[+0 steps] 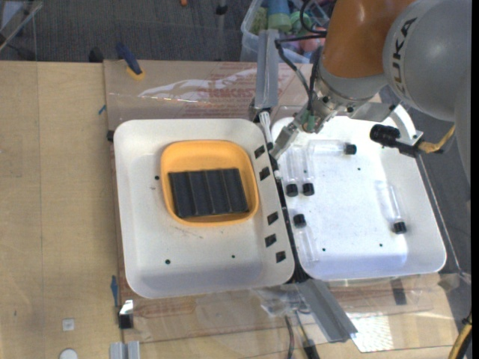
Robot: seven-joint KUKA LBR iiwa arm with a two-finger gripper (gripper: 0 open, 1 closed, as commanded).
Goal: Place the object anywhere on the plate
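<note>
A yellow-orange plate (174,158) lies in the left white bin (142,260). A black ribbed rectangular object (208,193) rests flat on the plate and covers most of its bottom. My gripper (287,135) hangs over the far left corner of the right bin (419,253), just beside the divide between the two bins. It is apart from the plate and the black object, up and to their right. Nothing shows in its grasp.
Several clear plastic pieces with black caps lie in the right bin, two of them near its left wall (299,190) and one at its right side (392,209). Black clips (271,219) line the seam between the bins. Clutter sits beyond the bench's far edge.
</note>
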